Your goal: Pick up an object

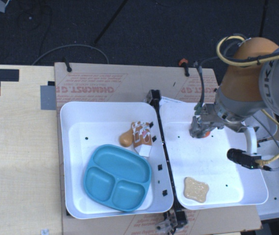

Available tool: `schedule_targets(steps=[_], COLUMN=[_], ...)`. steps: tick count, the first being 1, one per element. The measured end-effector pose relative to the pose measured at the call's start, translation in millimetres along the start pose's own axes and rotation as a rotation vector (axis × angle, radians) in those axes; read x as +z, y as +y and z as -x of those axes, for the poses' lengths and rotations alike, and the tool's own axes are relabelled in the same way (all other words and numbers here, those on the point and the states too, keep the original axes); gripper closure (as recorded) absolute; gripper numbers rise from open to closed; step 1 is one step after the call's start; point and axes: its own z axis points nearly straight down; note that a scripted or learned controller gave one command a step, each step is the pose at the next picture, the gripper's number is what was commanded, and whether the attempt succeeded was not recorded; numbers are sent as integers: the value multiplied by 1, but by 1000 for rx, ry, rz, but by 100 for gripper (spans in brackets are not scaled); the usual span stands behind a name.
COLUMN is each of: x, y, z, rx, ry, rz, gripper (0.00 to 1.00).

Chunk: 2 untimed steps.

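Left bin [73, 131], centre-left of frame, holding a blue divided tray [117, 177], a patterned carton [141, 134] and a small brown object [126, 139]; right bin [257, 192], holding a tan flat piece [196, 189] at its lower left, gripper [200, 130] above its upper left, grip state indiscernible.

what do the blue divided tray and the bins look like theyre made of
The blue divided tray looks like moulded plastic with a matte finish: one even colour, rounded compartment ridges, only soft highlights. The left bin and right bin look like thin white plastic, slightly glossy, with rounded corners and a rolled rim. Touch would be needed to be sure.
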Motion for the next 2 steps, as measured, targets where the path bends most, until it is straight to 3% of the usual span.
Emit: schedule_targets(steps=[2], x=[14], y=[-11], z=[-92], rx=[-1], ry=[0], rz=[-2], gripper=[100])
